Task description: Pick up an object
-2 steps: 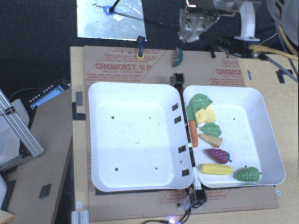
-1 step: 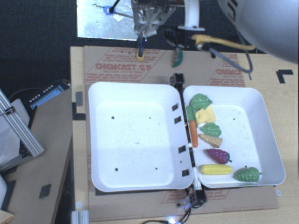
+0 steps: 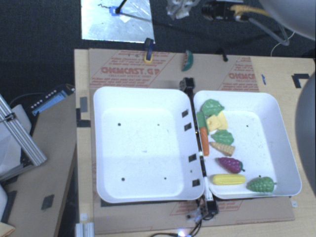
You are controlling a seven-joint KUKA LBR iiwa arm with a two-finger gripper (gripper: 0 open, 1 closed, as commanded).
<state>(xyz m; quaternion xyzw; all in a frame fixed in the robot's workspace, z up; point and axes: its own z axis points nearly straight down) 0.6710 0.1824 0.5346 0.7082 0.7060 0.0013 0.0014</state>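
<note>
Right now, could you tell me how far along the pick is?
Nothing looks done yet. The gripper sits high at the top of the view, beyond the bench, with nothing visible between its fingers. The toy foods, including the carrot and yellow corn, lie in the right bin. The whole pick remains.

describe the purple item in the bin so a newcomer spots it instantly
Look in the right bin, along its left side near the front. The purple eggplant lies just above the yellow corn and below a small cone-shaped piece. It is the only purple thing there.
</note>
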